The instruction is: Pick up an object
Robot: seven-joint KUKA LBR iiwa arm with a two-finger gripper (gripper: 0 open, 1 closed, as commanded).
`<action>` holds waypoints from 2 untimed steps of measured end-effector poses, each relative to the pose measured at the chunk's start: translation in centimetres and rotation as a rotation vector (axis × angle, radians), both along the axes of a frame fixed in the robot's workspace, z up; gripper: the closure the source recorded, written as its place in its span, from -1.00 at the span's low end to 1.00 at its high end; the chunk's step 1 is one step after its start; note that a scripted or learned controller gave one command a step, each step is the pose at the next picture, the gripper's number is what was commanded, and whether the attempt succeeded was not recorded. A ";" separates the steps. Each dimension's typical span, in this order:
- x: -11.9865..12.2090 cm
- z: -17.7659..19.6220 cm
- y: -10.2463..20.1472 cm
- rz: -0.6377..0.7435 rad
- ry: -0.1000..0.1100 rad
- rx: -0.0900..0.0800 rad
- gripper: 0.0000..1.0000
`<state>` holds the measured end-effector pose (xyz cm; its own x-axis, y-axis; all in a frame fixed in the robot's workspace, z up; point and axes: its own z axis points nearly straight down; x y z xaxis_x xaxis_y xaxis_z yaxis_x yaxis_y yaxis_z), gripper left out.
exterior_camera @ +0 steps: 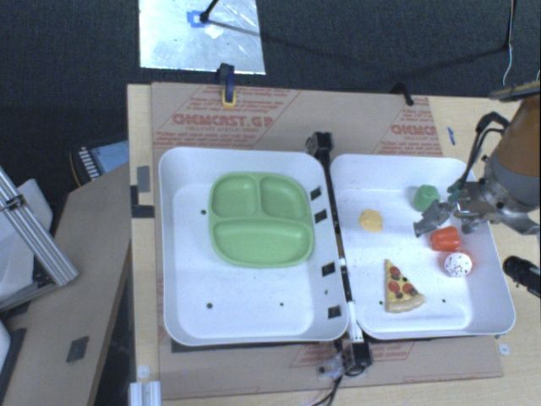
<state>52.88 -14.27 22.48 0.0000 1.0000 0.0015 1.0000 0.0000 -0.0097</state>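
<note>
The right bin [482, 315] holds a green piece [425, 196], a small yellow piece [370, 220], a red-orange piece [445, 240], a white speckled ball [457, 265] and a toy pizza slice [401, 287]. My gripper [446, 217] reaches in from the right and hangs over the bin's right half, between the green piece and the red-orange piece. It sits just above the red-orange piece, and nothing is visibly held in it.
The left bin [182, 311] bears a green divided plate [259, 218]. A black hinge strip [331, 227] runs between the two bins. A black knob [522, 273] sticks out past the right bin's right rim.
</note>
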 end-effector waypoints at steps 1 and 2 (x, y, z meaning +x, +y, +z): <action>0.3 0.6 0.0 0.003 -0.011 -0.002 -1.00; 0.6 -3.7 -0.3 0.001 -0.008 -0.001 -1.00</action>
<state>53.50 -14.54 18.75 -0.0013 1.0000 0.0002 1.0000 0.0013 -0.0018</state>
